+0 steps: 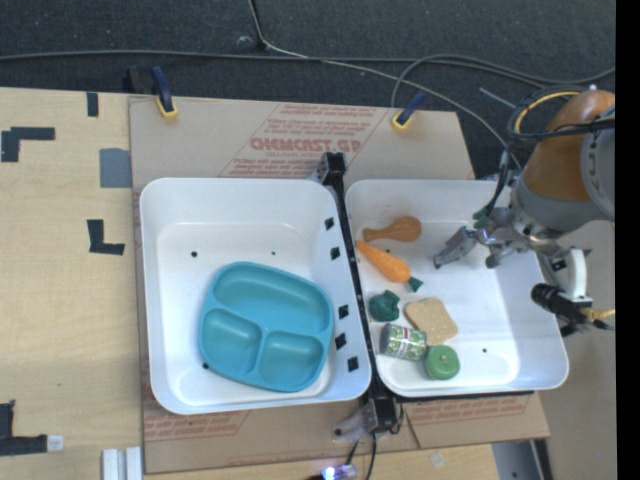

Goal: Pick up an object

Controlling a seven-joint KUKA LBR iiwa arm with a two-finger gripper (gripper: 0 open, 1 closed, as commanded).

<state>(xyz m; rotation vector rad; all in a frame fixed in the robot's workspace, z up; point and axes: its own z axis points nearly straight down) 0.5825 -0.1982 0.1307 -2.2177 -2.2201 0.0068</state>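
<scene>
The robot arm (565, 173) comes in from the right side and hangs over the right bin (505, 363). Its fingers (472, 248) are spread wide, with one dark finger pointing to the left and the other one closer to the arm. Nothing is between them.

All the little things lie to the left of the fingers, in the left part of the right bin. The tan chicken leg (393, 231) is closest, just left of the fingers and a bit farther back. The orange carrot (386, 263) lies just below the chicken leg, with its green end pointing toward the front. Lower down and left of the fingers sits a dark green lump (384, 306). Next to it is a slice of toast (431, 318). A small can (403, 343) lies on its side, touching the toast. A round green thing (441, 363) sits just beside the can, nearest the front wall of the bin.

Far to the left of the fingers is the left bin (165, 218). A blue plate (265, 326) with three parts lies in it.

Both bins sit on a cardboard sheet (300, 138) on the tabletop (60, 268).
</scene>
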